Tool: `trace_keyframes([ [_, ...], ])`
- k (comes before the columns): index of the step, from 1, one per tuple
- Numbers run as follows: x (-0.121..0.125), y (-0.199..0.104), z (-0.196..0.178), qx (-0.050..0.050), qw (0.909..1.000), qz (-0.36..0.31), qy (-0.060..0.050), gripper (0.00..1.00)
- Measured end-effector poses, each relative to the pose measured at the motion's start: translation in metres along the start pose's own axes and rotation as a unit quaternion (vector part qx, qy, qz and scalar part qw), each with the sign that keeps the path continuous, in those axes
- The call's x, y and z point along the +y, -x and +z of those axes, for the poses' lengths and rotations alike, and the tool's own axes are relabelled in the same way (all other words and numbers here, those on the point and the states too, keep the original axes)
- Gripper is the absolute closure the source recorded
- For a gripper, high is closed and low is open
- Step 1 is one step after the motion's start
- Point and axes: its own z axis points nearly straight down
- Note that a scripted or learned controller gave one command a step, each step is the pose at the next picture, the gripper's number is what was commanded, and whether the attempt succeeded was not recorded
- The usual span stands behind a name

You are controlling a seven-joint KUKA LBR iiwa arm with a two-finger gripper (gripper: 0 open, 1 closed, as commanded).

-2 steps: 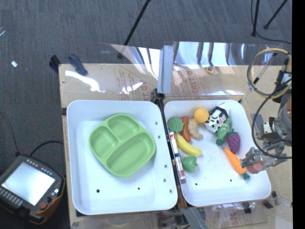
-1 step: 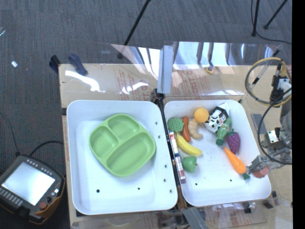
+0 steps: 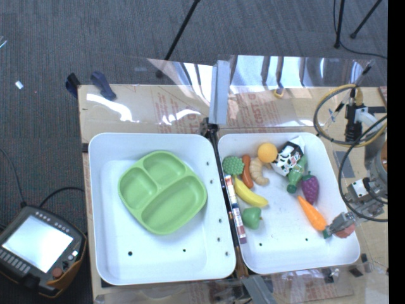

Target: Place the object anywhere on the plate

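A light green plate (image 3: pixel 162 192) with three compartments lies in the left bin (image 3: pixel 107 258), and nothing rests on it. The right bin (image 3: pixel 285 258) holds several toy foods: a yellow banana (image 3: pixel 250 195), an orange carrot (image 3: pixel 312 213), a purple grape bunch (image 3: pixel 310 187), an orange ball (image 3: pixel 267 152), a green pepper (image 3: pixel 252 217), a broccoli piece (image 3: pixel 232 165) and a black-and-white carton (image 3: pixel 289 158). My gripper (image 3: pixel 340 223) sits low at that bin's right rim, just right of the carrot's tip, with a small red-orange piece (image 3: pixel 345 232) against it.
A metal divider runs between the two bins, with a striped stick (image 3: pixel 233 204) lying along the right bin's left wall. Looped cables (image 3: pixel 342 116) and arm hardware crowd the bench's right side. A teach pendant (image 3: pixel 38 249) lies on the floor at lower left.
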Motion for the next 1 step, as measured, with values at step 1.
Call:
trace_keyframes([
  [1,-0.0003,0.0023,0.0084,-0.002,0.9957,-0.093,0.001,1.0],
])
